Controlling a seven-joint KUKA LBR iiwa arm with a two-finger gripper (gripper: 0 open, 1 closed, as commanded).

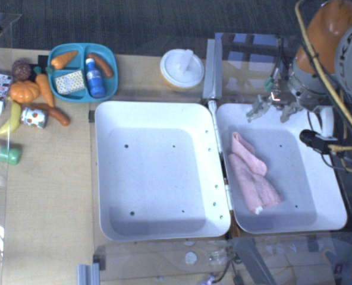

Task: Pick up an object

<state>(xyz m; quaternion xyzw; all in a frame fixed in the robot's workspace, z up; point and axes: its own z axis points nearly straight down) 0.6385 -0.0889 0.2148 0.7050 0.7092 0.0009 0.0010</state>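
A pink cloth (251, 175) lies crumpled in the right bin (319, 218), stretching from its upper left toward the middle. My gripper (271, 113) hangs over the far edge of that bin, above and to the right of the cloth. Its fingers (255, 112) are spread apart with nothing between them.
The left bin (158, 171) sits beside the right one. A blue divided plate (82, 72) with toy food, a white lidded cup (182, 68) and several toy foods (27, 97) lie on the bench at the far left.
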